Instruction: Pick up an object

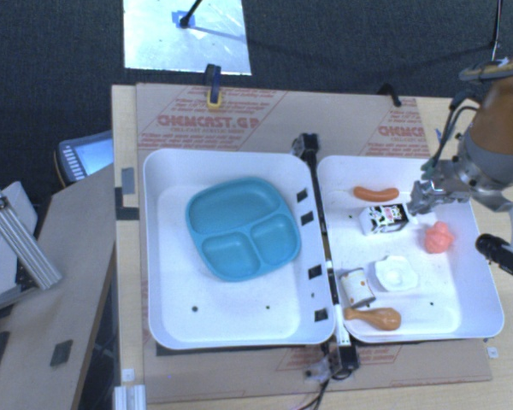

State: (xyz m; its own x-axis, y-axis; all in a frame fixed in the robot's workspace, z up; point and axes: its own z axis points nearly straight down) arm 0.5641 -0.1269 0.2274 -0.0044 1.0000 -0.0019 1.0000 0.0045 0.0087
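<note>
The right bin point(470, 314) holds several small items: an orange sausage point(375, 193), a black-and-white carton point(384, 219), a pink lump point(439, 238), a white cup-like piece point(394, 274), a small toast-coloured block point(356, 287) and a brown drumstick point(376, 318). My gripper point(422, 196) hangs over the bin's upper right part, just right of the carton and the sausage. I see nothing between its fingers.
The left bin point(167, 314) holds a blue divided plate point(242, 227). A black divider with clips point(316, 229) runs between the bins. A black part of the arm point(501, 253) juts over the right bin's right rim. Cardboard point(265, 118) lies under both bins.
</note>
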